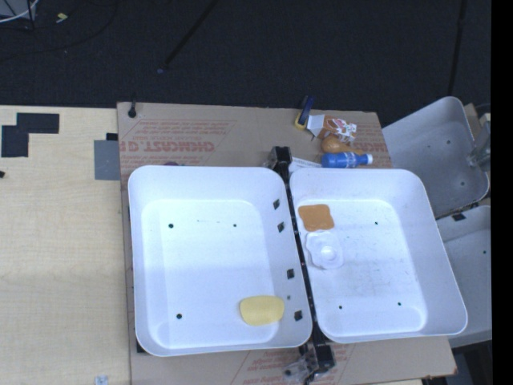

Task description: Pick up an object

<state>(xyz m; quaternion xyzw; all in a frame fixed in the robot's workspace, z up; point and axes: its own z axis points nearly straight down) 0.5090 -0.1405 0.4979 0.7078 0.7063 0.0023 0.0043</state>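
A pale yellow rounded object [261, 310] lies near the front right corner of the left bin [152, 215]. In the right bin [417, 247], a flat orange-brown square [316, 216] rests close to the back left corner. Just in front of it sits a small white object [325, 253], hard to make out against the white floor.
Behind the right bin on the cardboard sheet [200, 139] lie a blue bottle [346, 160], a brown item [335, 143], a red-and-white packet [341, 127] and a small blue-and-yellow item [304, 113]. Grey metal plates [437, 147] stand at the right. Black clips [280, 160] join the bins.
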